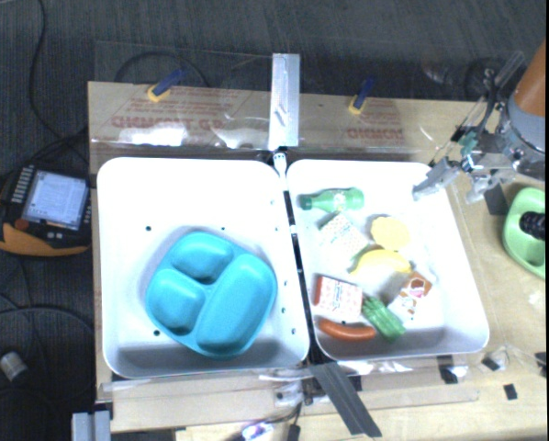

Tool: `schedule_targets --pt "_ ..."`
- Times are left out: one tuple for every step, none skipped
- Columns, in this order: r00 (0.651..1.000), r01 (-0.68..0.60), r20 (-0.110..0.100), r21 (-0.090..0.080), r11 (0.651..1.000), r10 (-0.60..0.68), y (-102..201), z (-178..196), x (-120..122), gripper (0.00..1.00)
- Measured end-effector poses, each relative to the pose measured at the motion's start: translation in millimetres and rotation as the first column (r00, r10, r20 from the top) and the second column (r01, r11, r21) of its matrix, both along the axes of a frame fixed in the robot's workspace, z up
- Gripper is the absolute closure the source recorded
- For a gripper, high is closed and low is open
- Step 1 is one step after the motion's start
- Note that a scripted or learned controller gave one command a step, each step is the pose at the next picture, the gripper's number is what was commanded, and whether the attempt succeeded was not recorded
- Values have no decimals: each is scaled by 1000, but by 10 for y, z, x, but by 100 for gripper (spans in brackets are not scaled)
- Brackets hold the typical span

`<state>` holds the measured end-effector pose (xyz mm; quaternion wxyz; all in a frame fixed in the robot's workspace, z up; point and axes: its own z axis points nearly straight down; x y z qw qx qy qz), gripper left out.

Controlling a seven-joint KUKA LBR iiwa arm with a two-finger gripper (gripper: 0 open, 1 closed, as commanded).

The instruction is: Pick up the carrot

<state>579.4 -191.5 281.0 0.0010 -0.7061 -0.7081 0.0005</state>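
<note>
The carrot (346, 330) is an orange-red, elongated piece lying flat along the near wall of the right bin (472, 310). A green ridged vegetable (382, 318) touches its right end, and a red-and-white box (336, 296) sits just behind it. My gripper (453, 184) hangs over the far right corner of that bin, well away from the carrot. Its two grey fingers stand apart, open, with nothing between them.
The right bin also holds a green bottle (330, 199), a white packet (340, 231), yellow fruit pieces (382, 261) and a small carton (410, 294). A blue divided tray (211, 291) lies in the left bin (128, 209). A green object (528, 229) rests on the bench at right.
</note>
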Motion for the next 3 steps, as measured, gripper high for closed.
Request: schedule_targets --pt "1000 30 -1 -1 1000 -30 50 -1112 -195 0" --pt "998 -65 -1 -5 998 65 -166 -1309 332 0" --pt "995 -103 0 -4 995 103 -110 -1390 281 0"
